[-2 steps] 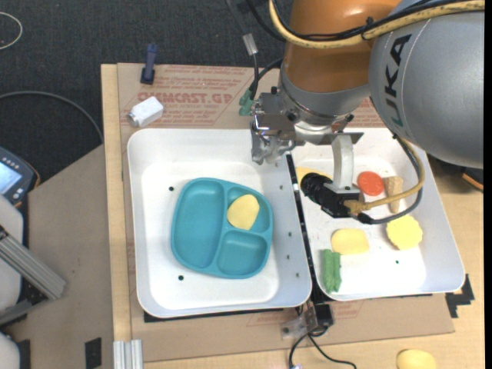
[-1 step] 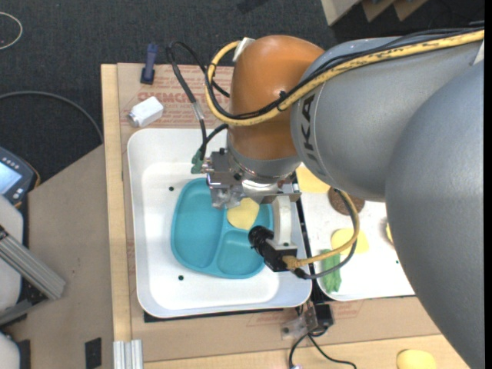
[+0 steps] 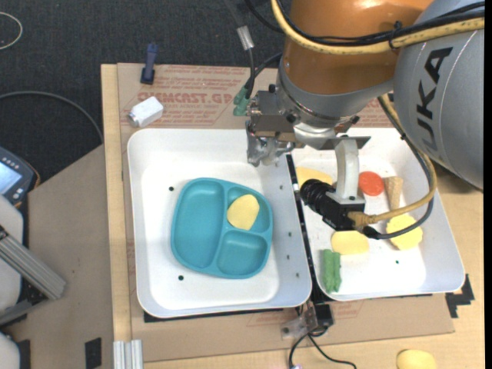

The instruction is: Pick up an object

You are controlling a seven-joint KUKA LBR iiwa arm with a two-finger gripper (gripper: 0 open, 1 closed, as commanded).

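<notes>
The arm (image 3: pixel 450 75) reaches in from the right, its orange band (image 3: pixel 354 21) looming at upper middle; the wrist (image 3: pixel 323 106) points straight down, the gripper (image 3: pixel 263 151) hanging beneath its left side

teal tray (image 3: pixel 198 233), orange disc (image 3: pixel 371 183), green pod (image 3: pixel 331 270)
</notes>
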